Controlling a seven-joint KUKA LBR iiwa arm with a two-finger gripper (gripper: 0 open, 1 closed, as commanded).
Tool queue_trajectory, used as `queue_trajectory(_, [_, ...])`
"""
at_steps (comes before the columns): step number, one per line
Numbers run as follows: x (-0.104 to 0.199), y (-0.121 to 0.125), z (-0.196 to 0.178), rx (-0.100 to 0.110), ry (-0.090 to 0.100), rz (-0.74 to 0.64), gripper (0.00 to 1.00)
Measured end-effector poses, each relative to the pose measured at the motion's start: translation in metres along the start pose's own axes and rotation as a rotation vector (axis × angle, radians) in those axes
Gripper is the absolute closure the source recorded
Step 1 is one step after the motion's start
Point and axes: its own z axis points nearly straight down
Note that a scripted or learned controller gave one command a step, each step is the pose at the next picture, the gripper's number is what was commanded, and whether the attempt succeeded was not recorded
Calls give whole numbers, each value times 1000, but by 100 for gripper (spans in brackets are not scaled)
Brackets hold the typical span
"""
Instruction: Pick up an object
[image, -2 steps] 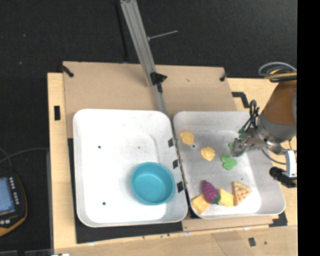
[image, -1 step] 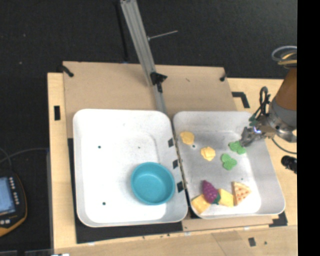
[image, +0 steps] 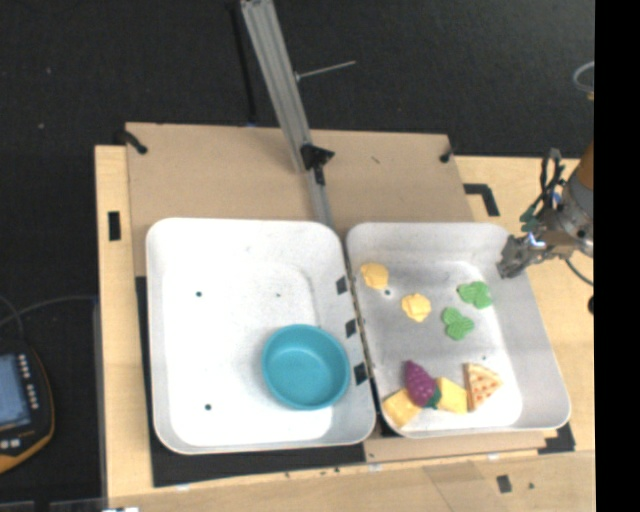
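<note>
Look to the right side of your camera view: your arm enters there, with its orange band just visible at the frame's edge and cables looping around the wrist. The gripper (image: 512, 262) hangs at the end of it, angled down and to the left. It is dark and small from this height, so you cannot judge its state from this picture.

Two shallow white bins (image: 245, 250), smooth plastic by look, faintly scuffed, soft sheen. Blue bowl (image: 305, 366) at lower centre, smooth matt plastic. Small toy foods (image: 440, 388) at lower right, moulded, plastic-looking, slightly glossy. Bench top (image: 290, 180) pale, matt, wood or board-like. Slanted pole (image: 280, 80) at upper centre, dull grey metal
</note>
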Motion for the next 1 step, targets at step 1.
queue_trajectory(1, [-2,2,-44,2,0,0,100])
